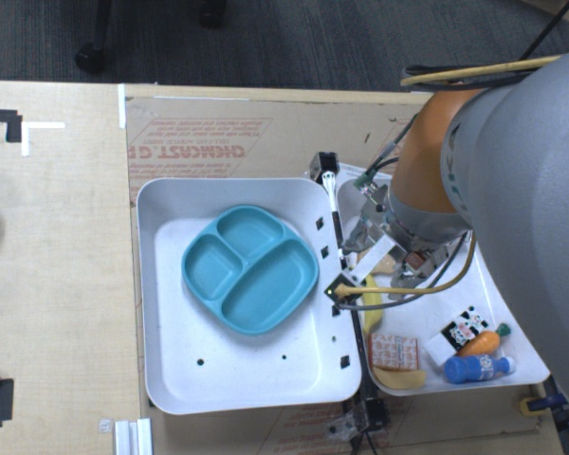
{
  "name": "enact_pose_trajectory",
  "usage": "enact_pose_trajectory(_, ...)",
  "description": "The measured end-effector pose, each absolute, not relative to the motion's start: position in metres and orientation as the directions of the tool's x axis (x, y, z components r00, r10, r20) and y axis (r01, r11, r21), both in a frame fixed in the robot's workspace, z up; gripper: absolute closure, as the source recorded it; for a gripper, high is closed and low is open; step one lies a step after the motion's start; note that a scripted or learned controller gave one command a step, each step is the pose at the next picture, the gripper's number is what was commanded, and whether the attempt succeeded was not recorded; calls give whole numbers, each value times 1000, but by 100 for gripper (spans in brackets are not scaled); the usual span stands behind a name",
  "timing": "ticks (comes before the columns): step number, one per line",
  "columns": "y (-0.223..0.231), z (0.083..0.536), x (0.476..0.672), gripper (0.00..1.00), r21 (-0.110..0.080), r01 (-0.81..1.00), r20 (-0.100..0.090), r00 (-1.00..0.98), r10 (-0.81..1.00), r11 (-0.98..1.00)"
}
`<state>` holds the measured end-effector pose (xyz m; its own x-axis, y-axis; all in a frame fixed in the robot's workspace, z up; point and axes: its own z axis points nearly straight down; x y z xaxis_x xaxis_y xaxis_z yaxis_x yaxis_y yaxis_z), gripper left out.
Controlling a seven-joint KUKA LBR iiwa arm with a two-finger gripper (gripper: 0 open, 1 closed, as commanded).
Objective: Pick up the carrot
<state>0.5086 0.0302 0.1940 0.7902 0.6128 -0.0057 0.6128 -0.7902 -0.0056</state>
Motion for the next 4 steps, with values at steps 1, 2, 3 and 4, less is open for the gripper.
enact_pose_trajectory(1,-71,191,535,0,-1,850,-3,526,850,-526)
enact_pose_trajectory(2,-57,196,591,0,-2,727,-5,687,727,-687)
enact_pose_trajectory(3,17,190,530,0,-5,673,-5,740,673,-740)
enact_pose_trajectory(4,16,198,531,100,-7,677,-9,736,677,-736)
